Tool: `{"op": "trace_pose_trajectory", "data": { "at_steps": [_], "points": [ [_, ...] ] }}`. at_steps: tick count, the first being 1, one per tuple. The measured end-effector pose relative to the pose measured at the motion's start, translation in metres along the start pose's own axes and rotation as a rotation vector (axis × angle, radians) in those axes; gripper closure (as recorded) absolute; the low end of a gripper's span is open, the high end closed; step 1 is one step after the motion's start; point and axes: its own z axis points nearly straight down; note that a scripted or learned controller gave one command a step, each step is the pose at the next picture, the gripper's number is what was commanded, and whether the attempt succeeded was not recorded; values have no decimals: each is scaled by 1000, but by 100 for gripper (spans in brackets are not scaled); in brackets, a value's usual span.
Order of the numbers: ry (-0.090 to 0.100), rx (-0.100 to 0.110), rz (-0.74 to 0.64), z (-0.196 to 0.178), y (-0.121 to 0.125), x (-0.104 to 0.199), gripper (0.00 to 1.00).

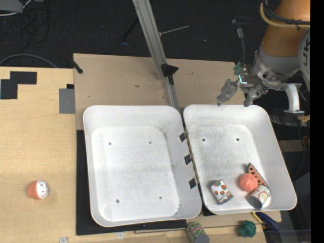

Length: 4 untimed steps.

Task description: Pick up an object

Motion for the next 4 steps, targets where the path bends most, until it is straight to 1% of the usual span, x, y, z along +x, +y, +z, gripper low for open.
{"op": "trace_pose_trajectory", "data": {
  "at_steps": [1,2,3,4],
  "points": [
    [-1,-5,-1,-3,1,0,0],
    [-1,0,0,43,-3,6,0],
    [-1,1,2,100,-1,-3,0],
    [0,1,4,147,-6,4,0]
  ]
}}
